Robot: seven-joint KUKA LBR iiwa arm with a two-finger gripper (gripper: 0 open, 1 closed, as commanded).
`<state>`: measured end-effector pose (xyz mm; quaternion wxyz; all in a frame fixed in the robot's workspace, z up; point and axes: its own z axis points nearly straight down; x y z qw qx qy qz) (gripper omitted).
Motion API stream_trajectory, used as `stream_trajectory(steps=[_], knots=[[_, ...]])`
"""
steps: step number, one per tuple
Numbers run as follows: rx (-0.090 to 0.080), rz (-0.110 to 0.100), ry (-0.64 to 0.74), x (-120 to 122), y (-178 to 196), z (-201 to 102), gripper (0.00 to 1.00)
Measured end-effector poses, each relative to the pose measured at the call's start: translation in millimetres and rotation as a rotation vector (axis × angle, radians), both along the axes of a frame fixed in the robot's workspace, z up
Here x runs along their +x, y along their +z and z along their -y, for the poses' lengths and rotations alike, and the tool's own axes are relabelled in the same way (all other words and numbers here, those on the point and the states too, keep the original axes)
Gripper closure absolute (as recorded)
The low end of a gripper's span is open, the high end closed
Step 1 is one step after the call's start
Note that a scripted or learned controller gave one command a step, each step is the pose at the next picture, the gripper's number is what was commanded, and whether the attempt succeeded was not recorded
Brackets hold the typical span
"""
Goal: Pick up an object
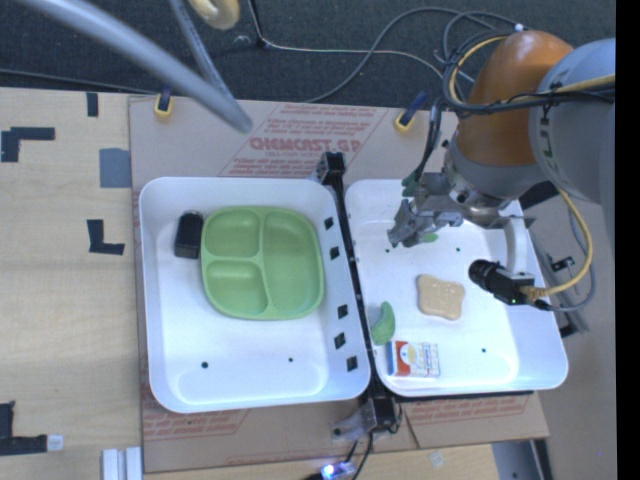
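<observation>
One hand [412, 230] hovers over the right bin [535, 363].

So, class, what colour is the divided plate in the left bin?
Light green: the divided plate, in the camera view.

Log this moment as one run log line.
hand over right bin | toast, green piece, carton lying loose | nothing visibly held

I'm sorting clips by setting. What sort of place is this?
Probably a robotics lab bench for grasping trials. A robot arm reaches over two white bins, holding a toy-like green plate, bread slice and small carton; loose cables run behind.
</observation>
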<state>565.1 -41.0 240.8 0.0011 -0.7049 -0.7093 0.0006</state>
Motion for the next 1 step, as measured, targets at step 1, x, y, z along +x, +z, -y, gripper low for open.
stream_trajectory(steps=[1], knots=[[0.001,0.002,0.001,22.2,4.5,-49.2,1.0]])
